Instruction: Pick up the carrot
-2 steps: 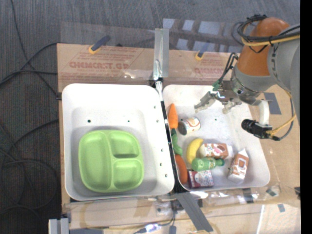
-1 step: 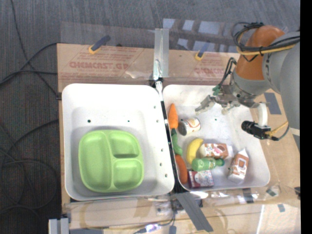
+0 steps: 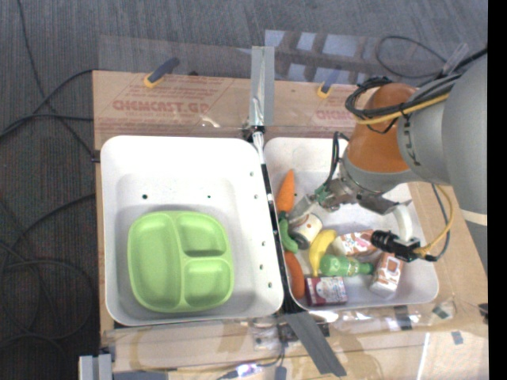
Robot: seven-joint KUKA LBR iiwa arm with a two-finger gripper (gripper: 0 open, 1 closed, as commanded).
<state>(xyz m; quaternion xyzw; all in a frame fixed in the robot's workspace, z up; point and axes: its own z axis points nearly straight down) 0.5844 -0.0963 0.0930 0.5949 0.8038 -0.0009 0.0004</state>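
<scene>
Hanging over the right bin (image 3: 424, 287), the claw (image 3: 329, 195) sits just right of the carrot (image 3: 286, 190), likely lining up a grasp; whether it is spread or pressed together I cannot tell. Below the claw lie a banana (image 3: 320, 248) and small cartons. Far left, the other bin (image 3: 170, 153) holds a green tray (image 3: 181, 260).

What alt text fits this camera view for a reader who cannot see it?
The arm's gripper hovers in the right bin beside an orange carrot lying at that bin's left wall, among a banana and other toy groceries. The left bin holds a green divided plate.
</scene>
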